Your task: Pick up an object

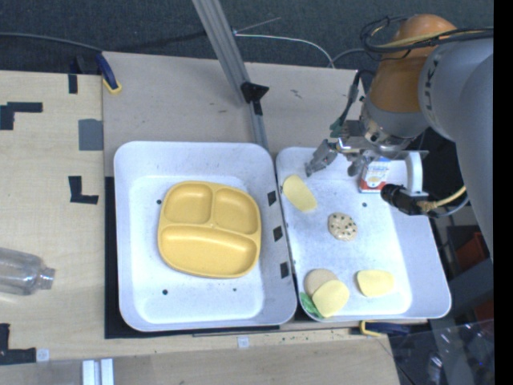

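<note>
My gripper (337,162) hangs over the far end of the right bin (417,271), its two dark fingers spread apart with nothing between them. Just in front of its left finger lies a pale yellow piece (299,193) by the bin's left wall. A round chocolate-chip cookie (342,227) sits in the bin's middle. Near the front lie another yellow piece (375,282) and a tan round piece (320,280) overlapped by a yellow-green one (331,297). A small red and white carton (373,176) rests at the far right, beside the wrist.
The left bin (136,295) holds a yellow divided tray (210,228). A slanted metal pole (228,50) runs down to the bins' far edge. A clear plastic bottle (24,272) lies on the bench at the left. Black cables (429,203) hang by the wrist.
</note>
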Controlling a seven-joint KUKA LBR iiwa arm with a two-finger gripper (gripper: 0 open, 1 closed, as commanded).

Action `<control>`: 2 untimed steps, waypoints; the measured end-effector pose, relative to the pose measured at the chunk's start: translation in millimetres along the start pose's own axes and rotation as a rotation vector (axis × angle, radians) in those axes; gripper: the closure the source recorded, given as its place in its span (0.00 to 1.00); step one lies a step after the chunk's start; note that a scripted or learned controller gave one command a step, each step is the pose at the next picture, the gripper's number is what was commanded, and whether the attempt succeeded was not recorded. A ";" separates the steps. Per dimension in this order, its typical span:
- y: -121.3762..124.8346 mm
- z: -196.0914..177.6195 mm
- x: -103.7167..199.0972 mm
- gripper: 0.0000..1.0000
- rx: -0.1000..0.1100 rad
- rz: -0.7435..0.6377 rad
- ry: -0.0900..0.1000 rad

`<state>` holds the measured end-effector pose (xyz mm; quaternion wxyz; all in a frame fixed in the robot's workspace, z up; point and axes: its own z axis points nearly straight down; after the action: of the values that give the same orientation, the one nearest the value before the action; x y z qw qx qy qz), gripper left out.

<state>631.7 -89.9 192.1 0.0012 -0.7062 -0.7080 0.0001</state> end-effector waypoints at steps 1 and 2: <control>-82.2 -40.3 -104.4 0.00 0.000 0.011 -0.005; -78.9 -48.0 -97.7 1.00 -0.001 0.000 -0.001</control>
<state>553.1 -187.8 240.1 0.0004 -0.7063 -0.7079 0.0002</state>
